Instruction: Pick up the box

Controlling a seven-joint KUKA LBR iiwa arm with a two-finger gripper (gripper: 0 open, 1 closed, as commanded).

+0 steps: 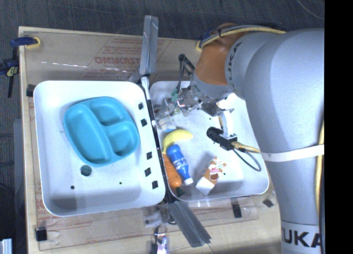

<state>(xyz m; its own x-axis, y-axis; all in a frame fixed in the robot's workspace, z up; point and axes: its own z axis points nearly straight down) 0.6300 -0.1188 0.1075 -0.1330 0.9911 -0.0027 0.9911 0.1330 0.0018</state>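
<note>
The grey arm (276, 109) w/ its orange band is reaching in over the right bin (255, 184), covering most of its far-right side. The left bin (55, 192) is carrying a blue divided tray (102, 130) near its middle, w/ a small dark round bit (85, 171) lying just beside the tray's near edge. The gripper (175, 102) is hanging at the right bin's far-left corner; can't tell how far it's open or if it's got anything. Near the left wall a yellow banana (177, 136), blue bottle (180, 163) and orange carrot (172, 174) are lying close together. The box (212, 174) is lying tilted by the right bin's near edge, right of the bottle, apart from the gripper.
</note>
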